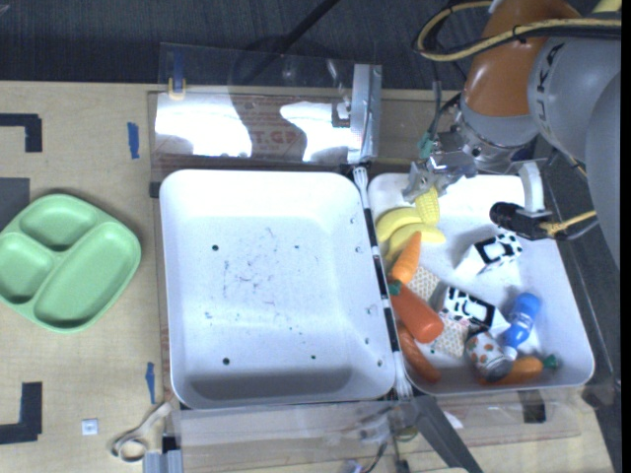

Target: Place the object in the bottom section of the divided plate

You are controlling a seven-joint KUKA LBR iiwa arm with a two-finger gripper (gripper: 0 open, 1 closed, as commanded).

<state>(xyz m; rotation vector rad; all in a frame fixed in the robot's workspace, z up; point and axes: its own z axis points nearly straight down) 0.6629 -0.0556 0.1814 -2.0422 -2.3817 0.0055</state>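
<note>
We see hand (431, 180) over right bin (572, 308), touching corn cob (428, 205); grip state unclear. Green divided plate (65, 261) on counter (79, 146), far left.

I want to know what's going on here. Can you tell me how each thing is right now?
Plate: green, lying on the bench left of the bins, nothing in its sections.
Left bin: nothing in it.
Right bin: crowded with toys.
Pincer: low over the right bin's far corner, above the corn.
Corn: lying in the bin by the banana.
Banana: lying in the bin.
Carrot: lying flat.
</note>
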